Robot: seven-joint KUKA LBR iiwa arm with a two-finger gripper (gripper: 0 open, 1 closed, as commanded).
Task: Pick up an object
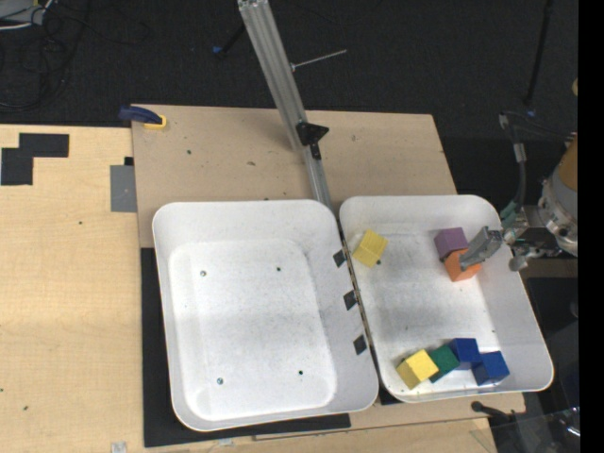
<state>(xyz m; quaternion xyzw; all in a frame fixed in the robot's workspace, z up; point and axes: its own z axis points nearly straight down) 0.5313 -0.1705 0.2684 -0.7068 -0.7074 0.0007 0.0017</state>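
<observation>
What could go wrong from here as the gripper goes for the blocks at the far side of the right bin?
1. The gripper sits right at the orange block, which touches the purple block; closing could catch both or push one away.
2. Both blocks lie near the right bin's far right wall, so a nudge may wedge them against it.
3. The grip may simply slip off, since nothing is visibly held between the fingers.

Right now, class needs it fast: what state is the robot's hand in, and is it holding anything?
Hand: at the orange block beside the purple block in the right bin; open or closed cannot be told, and no grasp is visible.
</observation>
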